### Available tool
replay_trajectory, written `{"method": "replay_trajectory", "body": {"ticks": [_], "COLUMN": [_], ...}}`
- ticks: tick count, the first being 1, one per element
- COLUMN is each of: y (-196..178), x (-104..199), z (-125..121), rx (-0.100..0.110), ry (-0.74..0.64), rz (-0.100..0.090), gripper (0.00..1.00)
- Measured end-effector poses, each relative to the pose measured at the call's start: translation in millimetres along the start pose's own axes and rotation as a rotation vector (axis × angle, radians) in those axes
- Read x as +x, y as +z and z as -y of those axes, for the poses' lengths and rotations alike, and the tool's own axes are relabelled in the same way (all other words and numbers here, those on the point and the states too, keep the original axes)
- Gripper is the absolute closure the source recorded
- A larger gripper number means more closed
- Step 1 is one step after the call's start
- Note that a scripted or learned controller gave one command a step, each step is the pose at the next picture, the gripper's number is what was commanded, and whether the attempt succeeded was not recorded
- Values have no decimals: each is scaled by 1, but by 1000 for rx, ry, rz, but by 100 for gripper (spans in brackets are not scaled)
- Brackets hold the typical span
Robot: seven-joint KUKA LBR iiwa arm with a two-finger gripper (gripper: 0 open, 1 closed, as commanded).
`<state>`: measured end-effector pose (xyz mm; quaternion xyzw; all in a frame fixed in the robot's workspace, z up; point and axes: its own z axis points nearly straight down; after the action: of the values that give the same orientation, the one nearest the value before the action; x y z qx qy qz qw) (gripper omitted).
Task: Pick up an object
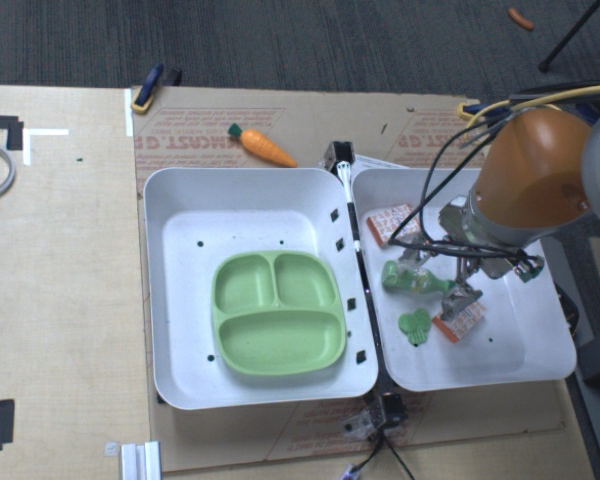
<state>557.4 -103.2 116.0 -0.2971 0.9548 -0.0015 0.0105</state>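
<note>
While the grey arm with its orange band (535,168) reaches in from the right, its gripper (442,280) hangs over the right bin (540,353), low among the small items there. Whether it is apart or together cannot be told. Beneath it lies a green toy (412,279), with a smaller green leafy piece (415,326) just below and a red-and-white packet (460,320) beside that. Another red-and-white packet (388,224) lies nearer the bin's far left corner. A green divided plate (278,313) sits in the left bin (180,218). Behind the bins, a toy carrot (263,145) rests on the cardboard (200,128).
</note>
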Motion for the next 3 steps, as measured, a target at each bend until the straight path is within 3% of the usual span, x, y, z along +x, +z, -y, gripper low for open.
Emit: {"method": "replay_trajectory", "body": {"ticks": [1,3], "y": [18,18], "x": [-88,22], "z": [55,-18], "rx": [-4,1], "ry": [118,-15], "rz": [-9,-4], "gripper": [0,0]}}
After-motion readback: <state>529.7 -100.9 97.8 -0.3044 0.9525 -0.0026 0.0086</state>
